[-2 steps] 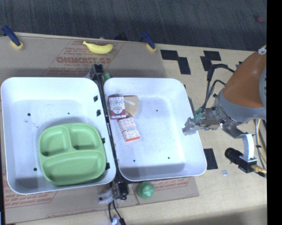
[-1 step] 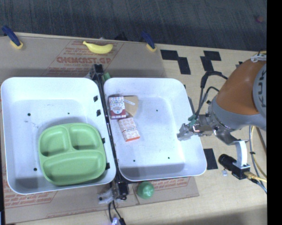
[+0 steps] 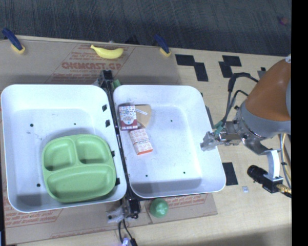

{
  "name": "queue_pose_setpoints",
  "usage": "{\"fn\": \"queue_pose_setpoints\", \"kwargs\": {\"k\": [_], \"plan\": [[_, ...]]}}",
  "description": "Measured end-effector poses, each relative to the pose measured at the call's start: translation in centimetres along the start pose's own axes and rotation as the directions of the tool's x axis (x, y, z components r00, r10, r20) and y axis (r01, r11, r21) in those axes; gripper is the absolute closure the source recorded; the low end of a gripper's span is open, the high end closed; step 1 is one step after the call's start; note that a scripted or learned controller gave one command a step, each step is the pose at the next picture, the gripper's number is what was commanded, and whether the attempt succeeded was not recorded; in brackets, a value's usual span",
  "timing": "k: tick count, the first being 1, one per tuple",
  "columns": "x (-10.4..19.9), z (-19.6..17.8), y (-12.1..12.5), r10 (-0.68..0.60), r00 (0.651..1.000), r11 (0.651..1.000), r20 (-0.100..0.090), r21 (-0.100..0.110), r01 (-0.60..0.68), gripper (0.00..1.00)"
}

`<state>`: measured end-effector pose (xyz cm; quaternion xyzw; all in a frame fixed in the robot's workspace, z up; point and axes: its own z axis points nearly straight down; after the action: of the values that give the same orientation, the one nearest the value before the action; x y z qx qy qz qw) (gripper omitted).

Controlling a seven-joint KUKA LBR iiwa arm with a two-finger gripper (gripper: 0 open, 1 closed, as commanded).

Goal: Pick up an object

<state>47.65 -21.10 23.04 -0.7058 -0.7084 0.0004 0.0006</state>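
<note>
The boxes [image 3: 135,129] lie left of the gripper [image 3: 209,141], whose grip state cannot be told.

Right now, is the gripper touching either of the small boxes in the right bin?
Apart. The camera view shows the gripper at the right bin's right rim, with bare white floor between it and both small boxes.

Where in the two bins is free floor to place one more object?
Right bin: bare floor from the two small boxes to its right wall. Left bin: bare strip behind the green tray. Crowded by the divider.
</note>
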Motion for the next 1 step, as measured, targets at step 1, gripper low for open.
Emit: {"fn": "queue_pose_setpoints", "kwargs": {"k": [1], "plan": [[0.04,1.55,0.12,-0.002,1.000,1.000,-0.001,0.002,0.002,1.00]]}}
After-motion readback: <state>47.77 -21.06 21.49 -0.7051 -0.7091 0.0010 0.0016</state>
